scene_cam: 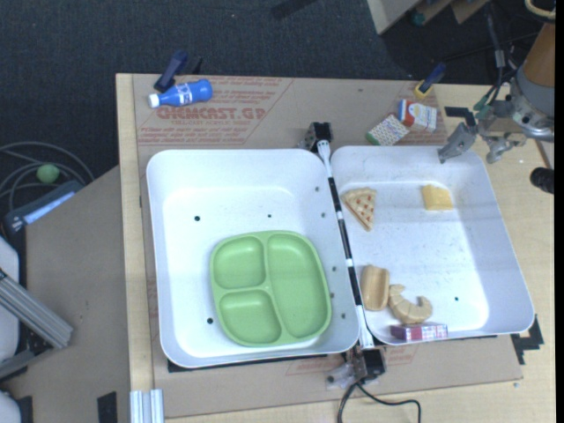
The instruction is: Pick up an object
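My gripper [477, 144] hangs over the far right corner of the right bin [493, 263], its two fingers spread open with nothing between them. In that bin lie a waffle-patterned pizza slice [360, 207], a yellow cheese block [437, 197], a tan bread piece [374, 286], a croissant-like pastry [411, 306] and a small pink-and-white packet [419, 331]. The cheese block is the nearest of these to the gripper, a little below and to its left.
The left bin [176, 236] holds a green divided plate [269, 286]. On the bench behind the bins are a blue-and-white bottle [181, 93] and small boxes [403, 122]. A black clip [320, 134] sits at the bins' far junction.
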`<action>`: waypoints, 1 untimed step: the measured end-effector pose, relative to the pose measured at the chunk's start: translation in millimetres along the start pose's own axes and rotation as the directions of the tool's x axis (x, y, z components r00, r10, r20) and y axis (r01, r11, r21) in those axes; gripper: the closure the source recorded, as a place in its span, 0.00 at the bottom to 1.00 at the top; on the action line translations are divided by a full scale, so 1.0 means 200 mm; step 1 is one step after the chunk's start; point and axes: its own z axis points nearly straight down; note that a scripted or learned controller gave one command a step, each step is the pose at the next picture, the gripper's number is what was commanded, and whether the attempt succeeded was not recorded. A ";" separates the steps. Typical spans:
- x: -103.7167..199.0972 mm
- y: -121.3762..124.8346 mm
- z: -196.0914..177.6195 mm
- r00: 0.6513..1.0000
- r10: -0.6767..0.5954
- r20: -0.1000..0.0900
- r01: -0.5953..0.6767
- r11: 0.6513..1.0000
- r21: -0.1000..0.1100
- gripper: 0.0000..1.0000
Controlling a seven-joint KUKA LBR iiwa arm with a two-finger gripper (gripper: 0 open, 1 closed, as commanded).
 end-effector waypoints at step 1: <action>0.04 -0.08 0.51 1.000 -0.004 -0.015 0.004 1.000 0.007 0.00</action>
